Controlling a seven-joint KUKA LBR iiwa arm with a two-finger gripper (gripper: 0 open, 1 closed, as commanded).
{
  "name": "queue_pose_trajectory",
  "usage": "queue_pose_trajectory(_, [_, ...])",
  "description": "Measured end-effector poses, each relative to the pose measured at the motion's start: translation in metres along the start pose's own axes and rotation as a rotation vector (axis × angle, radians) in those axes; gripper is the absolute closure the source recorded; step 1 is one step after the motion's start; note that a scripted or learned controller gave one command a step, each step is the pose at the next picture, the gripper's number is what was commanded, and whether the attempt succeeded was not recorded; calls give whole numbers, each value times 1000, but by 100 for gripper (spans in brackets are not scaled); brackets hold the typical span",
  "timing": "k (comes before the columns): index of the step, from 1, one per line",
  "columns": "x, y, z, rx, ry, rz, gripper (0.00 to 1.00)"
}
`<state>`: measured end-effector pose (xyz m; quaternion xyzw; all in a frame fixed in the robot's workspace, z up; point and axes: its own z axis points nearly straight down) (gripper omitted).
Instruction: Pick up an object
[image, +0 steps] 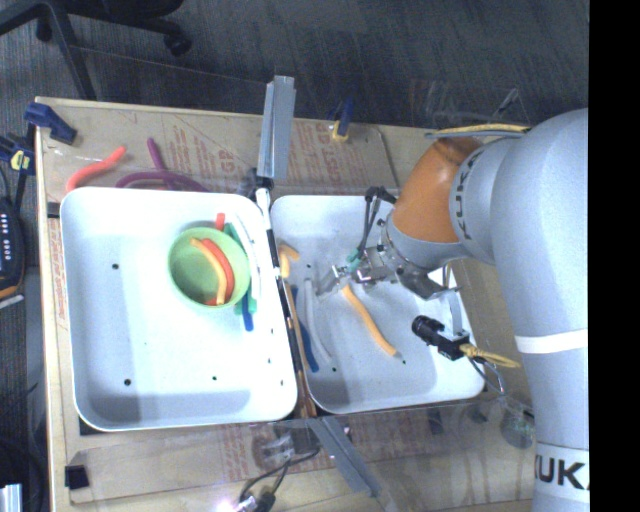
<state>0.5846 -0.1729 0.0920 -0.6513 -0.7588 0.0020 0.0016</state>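
My pincer (335, 281) hangs low in the right white bin (420, 390), beside the long yellow stick (370, 322); its grip I cannot tell. Nothing visibly lifted; picking remains.

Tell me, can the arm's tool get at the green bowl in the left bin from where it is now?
Probably yes. The green bowl lies open from above in the left bin, with nothing over it. The tool sits low in the right bin, so it would need to lift over the divider between the bins first.

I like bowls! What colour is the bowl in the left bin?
Light green bowl, seen best in the camera view.
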Motion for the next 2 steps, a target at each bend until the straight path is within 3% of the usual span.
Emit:
queue_pose_trajectory(1, [0, 0, -10, 2, 0, -3, 100])
queue_pose_trajectory(2, [15, -10, -89, -4, 0, -160, 100])
